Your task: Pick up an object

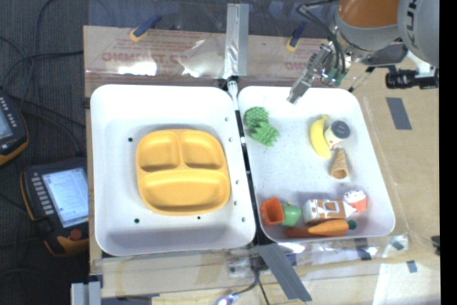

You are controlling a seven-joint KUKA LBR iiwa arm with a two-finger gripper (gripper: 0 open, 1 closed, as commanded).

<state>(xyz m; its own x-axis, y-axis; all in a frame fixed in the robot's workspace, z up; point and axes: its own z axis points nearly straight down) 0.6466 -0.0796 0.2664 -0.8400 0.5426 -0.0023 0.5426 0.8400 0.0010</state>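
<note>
Arm: the grey arm (400,3) with its orange band enters from the right and hangs above the far edge of the right bin.
Gripper: the gripper (303,88) sits over the right bin's far rim, tilted toward the left; whether it is spread or pressed together I cannot tell (the tip is small and blurred), and nothing is seen pinched in it.
Right bin: the right bin (375,153) holds all the loose items.
Green toy: a leafy green toy (260,125) lies at the bin's far left, close to the dividing wall.
Banana: a banana (319,136) lies near the far right, just beside a small dark round piece (340,129).
Cone: a tan cone (339,163) rests near the right wall, just below the banana.
Near edge: an orange cup (271,211), a small carton (325,210) and a carrot (327,228) crowd together along the near wall.
Left bin: the left bin (107,153) carries a yellow divided tray (183,171) at its centre.
</note>
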